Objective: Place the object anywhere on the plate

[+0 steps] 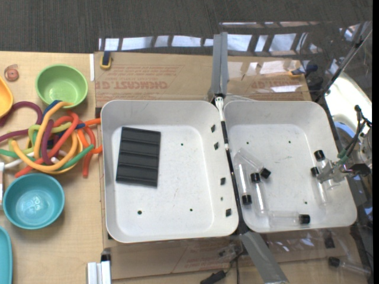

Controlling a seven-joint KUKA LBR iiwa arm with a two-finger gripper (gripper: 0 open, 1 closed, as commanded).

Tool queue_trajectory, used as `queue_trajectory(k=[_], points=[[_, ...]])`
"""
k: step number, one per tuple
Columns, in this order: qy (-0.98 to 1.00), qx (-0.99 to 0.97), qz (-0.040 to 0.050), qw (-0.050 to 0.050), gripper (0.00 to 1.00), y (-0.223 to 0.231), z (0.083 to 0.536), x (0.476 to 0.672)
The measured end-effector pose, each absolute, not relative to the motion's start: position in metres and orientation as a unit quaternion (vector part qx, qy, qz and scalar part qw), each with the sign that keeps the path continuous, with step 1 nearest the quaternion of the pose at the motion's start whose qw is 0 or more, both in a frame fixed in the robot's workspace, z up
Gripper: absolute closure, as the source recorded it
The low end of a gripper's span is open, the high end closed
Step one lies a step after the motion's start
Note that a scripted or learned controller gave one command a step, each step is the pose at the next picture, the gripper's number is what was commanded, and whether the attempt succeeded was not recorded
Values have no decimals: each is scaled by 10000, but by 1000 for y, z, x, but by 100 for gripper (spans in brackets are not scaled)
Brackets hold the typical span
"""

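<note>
- The left bin (169, 173) held a black ribbed rectangular block (138, 157), which lay flat at the 9 o'clock side of the bin floor, long axis running roughly 12 to 6 o'clock.
- The right bin (278, 141) held several clear tubes with black caps. One tube (243, 179) lay near the bin's 9 o'clock wall, its cap toward 6 o'clock.
- A second tube (256, 165) lay just beside the first, toward the bin centre, with black caps near it.
- A third tube (287, 219) lay along the 6 o'clock wall, cap pointing toward 3 o'clock.
- A further capped tube (320, 164) stood or lay at the 3 o'clock side of the right bin; its exact attitude could not be determined.
- The gripper (342, 169) sat at the 3 o'clock rim of the right bin, close to that tube. Jaw state could not be determined from the view, nor whether anything was between the jaws.
- No plate could be identified with certainty inside either bin.
- On the bench at 9 o'clock of the bins lay a green bowl (61, 86), a teal bowl (33, 200) and a tangle of coloured cords (54, 141) between them.
</note>
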State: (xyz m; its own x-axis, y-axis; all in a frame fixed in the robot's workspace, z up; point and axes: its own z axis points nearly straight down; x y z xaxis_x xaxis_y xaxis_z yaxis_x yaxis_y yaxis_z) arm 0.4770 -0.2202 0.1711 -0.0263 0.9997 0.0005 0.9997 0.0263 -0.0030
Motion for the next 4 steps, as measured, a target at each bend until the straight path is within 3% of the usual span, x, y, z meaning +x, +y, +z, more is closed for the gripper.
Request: queue_trajectory(k=[1,2,3,4], points=[[-6701,-7422,10,3,100,-222,172,508],[-6621,-7494,11,-5,100,-208,210,609],[-7779,-6284,6,6,100,-205,160,566],[-7320,-6813,5,-11,100,-223,175,589]])
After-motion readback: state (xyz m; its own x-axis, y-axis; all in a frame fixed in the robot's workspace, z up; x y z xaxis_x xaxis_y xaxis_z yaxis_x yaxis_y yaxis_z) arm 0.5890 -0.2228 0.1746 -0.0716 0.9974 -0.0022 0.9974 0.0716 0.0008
